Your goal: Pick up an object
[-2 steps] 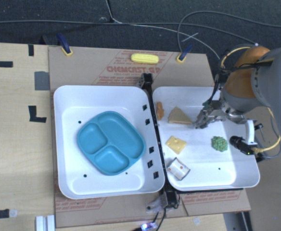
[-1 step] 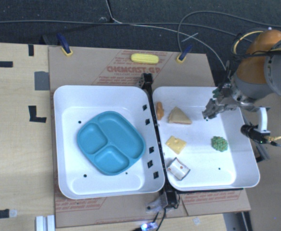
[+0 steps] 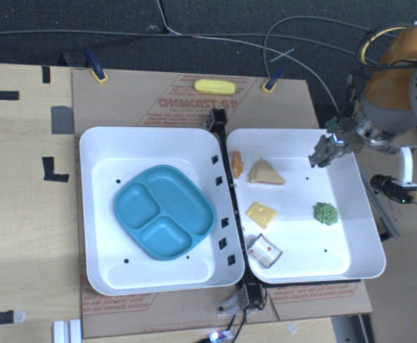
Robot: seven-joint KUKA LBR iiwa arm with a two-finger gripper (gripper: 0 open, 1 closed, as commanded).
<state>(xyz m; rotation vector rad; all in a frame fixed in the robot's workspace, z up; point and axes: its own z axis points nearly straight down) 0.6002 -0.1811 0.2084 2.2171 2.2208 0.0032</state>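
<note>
Where the arm comes in from the right, I see its grey body and orange band above the far right corner of the right bin, with the jaws hanging low over that bin's upper right part. From this angle I cannot tell whether they are wide or narrow, and I see nothing between them.

Below them, the right bin holds five small things, all apart from one another: a tan wedge near the top middle, an orange piece close to the left wall, a yellow cheese block near the centre, a green broccoli floret toward the right wall, and a white packet near the bottom left corner. The wedge is the nearest of them to the jaws, still well apart.

Beside it, the left bin carries a blue divided plate, lying flat and turned at an angle.

Both bins sit on a brown cardboard sheet with red print, clipped at its far edge by two blue-and-yellow clamps. A yellow corn cob lies on the cardboard beyond the bins. The counter is pale wood with black tape marks. Behind it runs dark carpet, crossed by loose cables.
</note>
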